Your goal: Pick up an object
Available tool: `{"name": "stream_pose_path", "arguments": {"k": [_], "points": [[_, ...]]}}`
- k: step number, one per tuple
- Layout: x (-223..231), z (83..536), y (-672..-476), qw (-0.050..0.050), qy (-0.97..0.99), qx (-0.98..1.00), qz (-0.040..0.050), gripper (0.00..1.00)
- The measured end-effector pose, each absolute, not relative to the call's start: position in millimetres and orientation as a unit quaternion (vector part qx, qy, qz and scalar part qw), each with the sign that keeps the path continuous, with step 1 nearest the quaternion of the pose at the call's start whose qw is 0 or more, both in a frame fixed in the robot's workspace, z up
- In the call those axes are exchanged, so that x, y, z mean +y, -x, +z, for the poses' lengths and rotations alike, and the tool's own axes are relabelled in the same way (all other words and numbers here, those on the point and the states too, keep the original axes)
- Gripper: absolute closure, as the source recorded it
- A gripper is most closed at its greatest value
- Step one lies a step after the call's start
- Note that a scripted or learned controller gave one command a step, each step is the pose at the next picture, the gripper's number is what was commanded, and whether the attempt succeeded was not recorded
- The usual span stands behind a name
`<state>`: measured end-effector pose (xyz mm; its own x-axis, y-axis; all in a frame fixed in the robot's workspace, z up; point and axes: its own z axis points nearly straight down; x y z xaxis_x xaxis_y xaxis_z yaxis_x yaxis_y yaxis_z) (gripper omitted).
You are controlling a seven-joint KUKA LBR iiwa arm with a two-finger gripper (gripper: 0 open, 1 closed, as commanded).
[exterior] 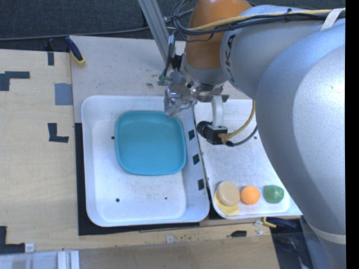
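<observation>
- Nearest, front corner of right bin [247, 167]: tan round piece on a yellow one [228, 196], orange ball [250, 194], green ball [274, 193], in a row, touching or nearly so.
- Left bin [98, 167]: blue plate [150, 142] lying flat, toward the far side.
- Further back: end effector [173, 106] hanging over the plate's far right corner, just beside the wall between the bins. Fingers too blurred and small to read; apart or together, cannot tell. Nothing seen held.
- Likely target: the plate, directly below and slightly to the left of the end effector.
- Advice: go for the rim, one finger inside, one outside; flat centre offers no grip. Mind the bin wall close by.
- Farthest: counter [112, 66], with yellow-handled tool [74, 50] at its far left corner.
</observation>
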<state>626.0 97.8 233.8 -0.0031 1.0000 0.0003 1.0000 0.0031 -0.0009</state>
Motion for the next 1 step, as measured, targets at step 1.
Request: {"name": "stream_pose_path", "arguments": {"k": [1], "points": [[96.2,234.0,-626.1,0.0,0.707,-0.707,0.0005,0.0]]}}
